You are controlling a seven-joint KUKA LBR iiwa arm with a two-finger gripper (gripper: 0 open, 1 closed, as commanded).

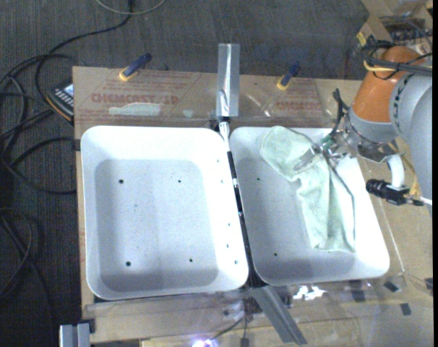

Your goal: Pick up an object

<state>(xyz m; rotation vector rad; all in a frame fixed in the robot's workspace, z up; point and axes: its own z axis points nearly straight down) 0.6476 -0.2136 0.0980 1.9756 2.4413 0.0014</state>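
A pale green cloth [321,202] lies crumpled in the right white bin [277,223], stretching from the bin's far middle down along its right side. My gripper [325,151] reaches in from the right and sits low at the cloth's upper part, right against the fabric. Above it the wrist carries the orange band [381,96]. I cannot tell whether any fabric is pinched; the tip is small and blends with the cloth.
The left white bin [161,208] sits beside the right one, their rims meeting at the centre. A metal post [228,78] stands behind the join. Two blue-and-yellow clamps [136,65] [289,74] hold the back board. Cables [24,121] lie on the floor at left.
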